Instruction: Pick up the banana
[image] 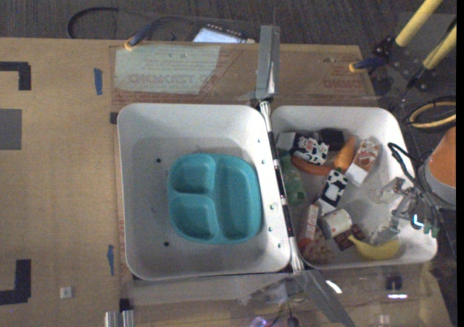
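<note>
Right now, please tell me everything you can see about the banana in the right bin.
The banana is yellow and curved, and it looks like smooth plastic or real peel; I cannot tell which. It lies flat on the floor of the right bin, near the front wall toward the right corner. Only part of it shows, because the gripper reaches down just above it. To its left stands a small can with a white top, close by or touching.
</note>
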{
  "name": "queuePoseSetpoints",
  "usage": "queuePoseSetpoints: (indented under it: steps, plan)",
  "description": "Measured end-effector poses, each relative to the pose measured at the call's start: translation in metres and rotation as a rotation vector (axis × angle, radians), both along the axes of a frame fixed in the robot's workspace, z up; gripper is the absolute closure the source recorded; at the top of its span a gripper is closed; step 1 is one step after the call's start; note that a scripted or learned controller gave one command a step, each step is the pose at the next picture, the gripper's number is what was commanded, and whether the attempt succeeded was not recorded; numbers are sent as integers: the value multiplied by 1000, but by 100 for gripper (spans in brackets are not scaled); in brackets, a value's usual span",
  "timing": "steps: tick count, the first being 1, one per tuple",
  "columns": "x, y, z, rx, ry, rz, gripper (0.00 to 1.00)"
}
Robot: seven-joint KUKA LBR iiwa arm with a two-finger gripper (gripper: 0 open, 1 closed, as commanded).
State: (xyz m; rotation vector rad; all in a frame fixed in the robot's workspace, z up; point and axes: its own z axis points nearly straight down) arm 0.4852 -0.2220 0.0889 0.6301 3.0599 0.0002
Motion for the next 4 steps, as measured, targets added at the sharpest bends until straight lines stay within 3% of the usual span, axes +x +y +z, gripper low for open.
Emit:
queuePoseSetpoints:
  steps: [1,2,3,4]
  plan:
    - [1,64,1,0,-3,59,0]
    - [1,65,10,0,-2,59,100]
    - [1,65,10,1,-2,59,0]
    - [1,65,10,1,-2,59,0]
